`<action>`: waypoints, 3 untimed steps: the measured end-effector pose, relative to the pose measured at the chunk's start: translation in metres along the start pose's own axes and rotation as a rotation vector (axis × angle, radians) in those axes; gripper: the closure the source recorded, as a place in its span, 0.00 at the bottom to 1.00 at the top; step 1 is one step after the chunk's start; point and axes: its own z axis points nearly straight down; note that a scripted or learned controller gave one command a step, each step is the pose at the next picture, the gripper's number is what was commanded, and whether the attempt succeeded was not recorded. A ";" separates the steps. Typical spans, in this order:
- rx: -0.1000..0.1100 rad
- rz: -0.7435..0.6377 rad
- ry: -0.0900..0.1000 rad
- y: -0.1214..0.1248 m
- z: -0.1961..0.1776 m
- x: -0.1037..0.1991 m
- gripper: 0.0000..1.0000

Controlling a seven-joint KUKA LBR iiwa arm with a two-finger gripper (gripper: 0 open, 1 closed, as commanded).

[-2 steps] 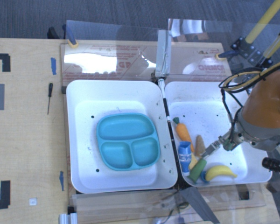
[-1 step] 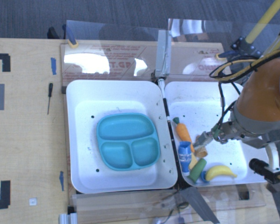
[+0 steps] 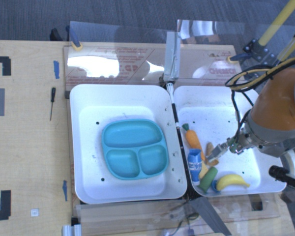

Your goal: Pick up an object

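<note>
The right bin (image 3: 221,107) holds a cluster of toy foods along its left side. An orange carrot (image 3: 192,138) lies at the top, with a blue bottle (image 3: 194,163) below it. A green cucumber (image 3: 208,178) and a yellow banana (image 3: 231,182) lie near the front wall. My gripper (image 3: 213,152) reaches in from the right, low over the bin floor and just right of the carrot and bottle. Its fingers (image 3: 209,148) stand a little apart, open, with nothing seen between them. A small yellowish piece (image 3: 204,170) lies just under the gripper.
The left bin (image 3: 83,132) holds a blue three-part plate (image 3: 134,148). A metal divider (image 3: 173,107) separates the two bins. Cables and a yellow pole (image 3: 280,16) stand at the back right. A screwdriver (image 3: 52,102) lies on the wooden bench to the left.
</note>
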 end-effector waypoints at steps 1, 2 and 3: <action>-0.004 -0.274 -0.003 0.019 0.052 -0.014 0.00; -0.013 -0.006 -0.007 0.000 0.053 0.002 0.00; -0.018 -0.004 -0.011 0.002 0.042 0.001 1.00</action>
